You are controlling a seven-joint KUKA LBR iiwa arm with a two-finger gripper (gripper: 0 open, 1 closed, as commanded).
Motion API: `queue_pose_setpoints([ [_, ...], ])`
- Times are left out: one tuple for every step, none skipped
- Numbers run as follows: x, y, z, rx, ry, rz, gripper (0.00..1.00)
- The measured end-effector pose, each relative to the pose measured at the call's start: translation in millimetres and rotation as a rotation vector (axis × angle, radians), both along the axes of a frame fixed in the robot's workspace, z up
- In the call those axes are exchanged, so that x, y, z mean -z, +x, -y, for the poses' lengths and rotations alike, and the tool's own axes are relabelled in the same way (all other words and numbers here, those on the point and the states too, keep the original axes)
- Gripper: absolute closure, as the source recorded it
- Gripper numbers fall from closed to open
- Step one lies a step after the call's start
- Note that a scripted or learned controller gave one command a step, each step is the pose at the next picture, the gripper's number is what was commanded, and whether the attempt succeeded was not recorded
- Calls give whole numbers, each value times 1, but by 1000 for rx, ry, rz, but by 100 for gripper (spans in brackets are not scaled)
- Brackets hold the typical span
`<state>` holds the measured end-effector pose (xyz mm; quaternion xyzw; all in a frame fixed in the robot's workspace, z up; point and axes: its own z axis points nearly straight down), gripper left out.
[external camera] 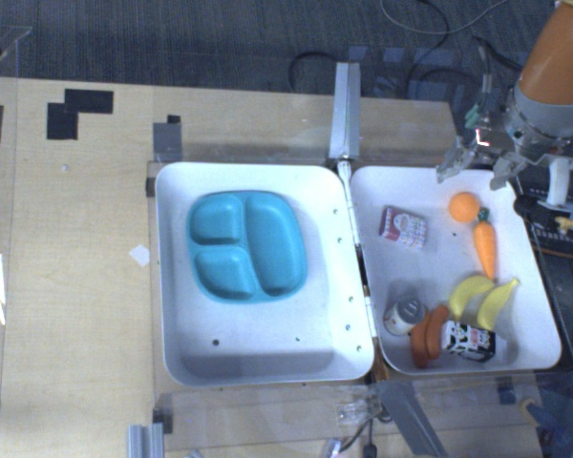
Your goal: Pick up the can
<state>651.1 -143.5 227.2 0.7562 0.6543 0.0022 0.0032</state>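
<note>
Wooden bench (67, 284) with two shallow white bins set side by side, touching along a central seam. Left bin (258, 351): one blue divided plate (248, 246) with three compartments, lying flat toward the upper middle of the bin. Right bin (401, 275): a small red-and-white carton (404, 227), lying flat near the upper left; a can (403, 316) with a silver top, standing near the bin's lower left wall, just beside an orange-brown rounded item (427, 340) at the lower edge; a small black-and-white patterned container (470, 341) lying on its side, touching that orange-brown item on its right; a yellow banana (484, 299) just above the patterned container; a carrot (485, 246) pointing down, above the banana; an orange ball-like fruit (465, 206) just above and left of the carrot's top. Gripper (477, 168): hovering over the bin's upper right corner, above the orange fruit, well apart from the can; its two fingers spread apart, nothing between them. Arm (557, 55): grey with an orange band, entering from the upper right
</note>
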Motion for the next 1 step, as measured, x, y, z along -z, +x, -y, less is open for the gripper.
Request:
queue_pose_setpoints([
  [27, 11, -11, -126, 0, -1, 0],
])
